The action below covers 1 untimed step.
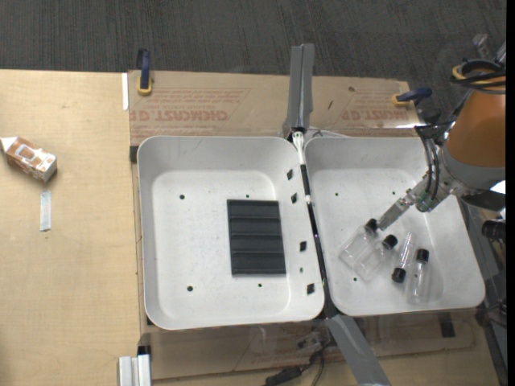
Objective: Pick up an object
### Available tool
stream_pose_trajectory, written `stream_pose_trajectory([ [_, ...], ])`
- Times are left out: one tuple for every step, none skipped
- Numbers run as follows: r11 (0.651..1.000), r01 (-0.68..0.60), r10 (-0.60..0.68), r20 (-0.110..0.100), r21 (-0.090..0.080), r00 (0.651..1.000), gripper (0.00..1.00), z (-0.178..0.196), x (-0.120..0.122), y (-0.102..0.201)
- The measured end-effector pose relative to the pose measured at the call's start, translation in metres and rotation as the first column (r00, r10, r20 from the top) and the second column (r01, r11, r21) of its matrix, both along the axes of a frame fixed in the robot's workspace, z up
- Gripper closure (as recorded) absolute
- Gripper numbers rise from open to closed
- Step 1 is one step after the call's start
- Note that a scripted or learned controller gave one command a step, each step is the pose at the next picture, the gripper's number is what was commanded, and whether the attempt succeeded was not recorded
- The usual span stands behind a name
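Observation:
Several clear vials with black caps lie in the right bin point(346, 163): one point(405, 244) near its middle, another point(418, 273) toward the front right, and a clear plastic piece point(359, 256) to their left. My gripper point(380, 221) reaches down at a slant from the right, and its tip sits by a black cap point(371, 226) at the upper left of the vial cluster. Nothing is visibly lifted. A black ridged block point(257, 236) lies flat in the middle of the left bin point(161, 175).
The orange band of the arm point(479, 127) hangs over the right bin's far right corner. A grey divider post point(301, 87) stands between the bins at the back. A small box point(30, 158) lies on the wooden bench at far left.

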<state>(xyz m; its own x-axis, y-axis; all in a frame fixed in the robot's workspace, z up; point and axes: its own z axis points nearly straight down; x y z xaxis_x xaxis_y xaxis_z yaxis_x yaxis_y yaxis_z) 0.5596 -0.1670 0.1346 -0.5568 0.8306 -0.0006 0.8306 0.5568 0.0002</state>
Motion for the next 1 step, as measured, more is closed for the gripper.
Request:
stream_pose_trajectory([
  [0.989,-0.150,0.150,0.003,-0.002,0.989,0.00,0.0726,0.0268,-0.0558],
])
